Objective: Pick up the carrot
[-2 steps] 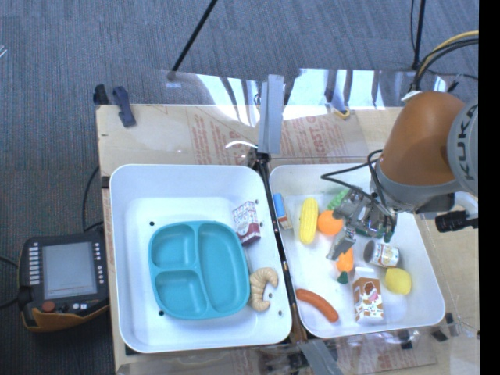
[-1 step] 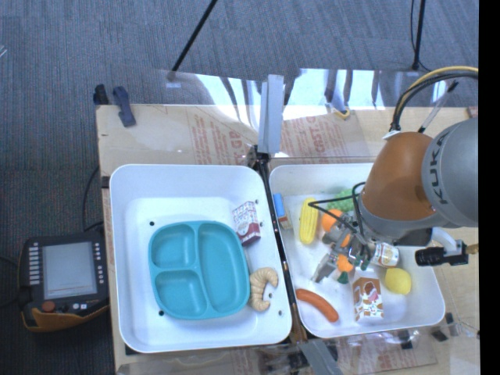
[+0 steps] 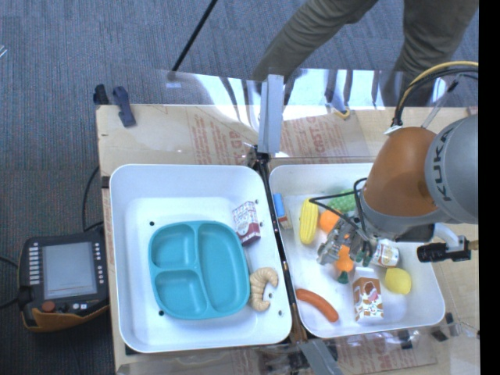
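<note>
I have the gripper (image 3: 341, 250) low over the middle of the right bin (image 3: 426, 315), right above the carrot (image 3: 344, 266) among crowded toy food, presumably for a grasp, though I cannot tell whether it grips anything.

A robotics lab: teach pendant (image 3: 64, 278) beside a bench (image 3: 180, 135) on carpet (image 3: 78, 37).
</note>
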Controlling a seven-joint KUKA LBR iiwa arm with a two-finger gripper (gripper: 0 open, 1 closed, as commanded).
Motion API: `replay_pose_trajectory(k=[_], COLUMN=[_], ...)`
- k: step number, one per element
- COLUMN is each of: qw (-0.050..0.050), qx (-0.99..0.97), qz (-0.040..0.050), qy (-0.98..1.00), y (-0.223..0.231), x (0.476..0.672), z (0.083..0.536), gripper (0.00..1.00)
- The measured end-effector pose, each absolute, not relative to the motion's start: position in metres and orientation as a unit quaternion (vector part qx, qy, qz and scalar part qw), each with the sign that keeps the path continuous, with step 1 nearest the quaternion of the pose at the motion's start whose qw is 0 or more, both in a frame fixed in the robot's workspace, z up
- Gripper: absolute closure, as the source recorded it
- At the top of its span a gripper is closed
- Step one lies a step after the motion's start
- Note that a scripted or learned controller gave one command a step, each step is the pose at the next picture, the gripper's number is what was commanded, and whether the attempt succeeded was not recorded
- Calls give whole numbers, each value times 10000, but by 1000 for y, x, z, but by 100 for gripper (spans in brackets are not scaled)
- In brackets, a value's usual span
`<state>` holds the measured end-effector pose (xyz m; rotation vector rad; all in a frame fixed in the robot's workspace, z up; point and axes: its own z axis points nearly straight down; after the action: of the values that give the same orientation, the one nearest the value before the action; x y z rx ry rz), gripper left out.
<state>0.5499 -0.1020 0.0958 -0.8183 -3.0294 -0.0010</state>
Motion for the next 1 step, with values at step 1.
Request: replay_pose_trajectory(k=[1], qw=[-26], qx=[-3170], qz=[-23], qy=[-9484], y=[-9], x=[549], z=[190], gripper=[100])
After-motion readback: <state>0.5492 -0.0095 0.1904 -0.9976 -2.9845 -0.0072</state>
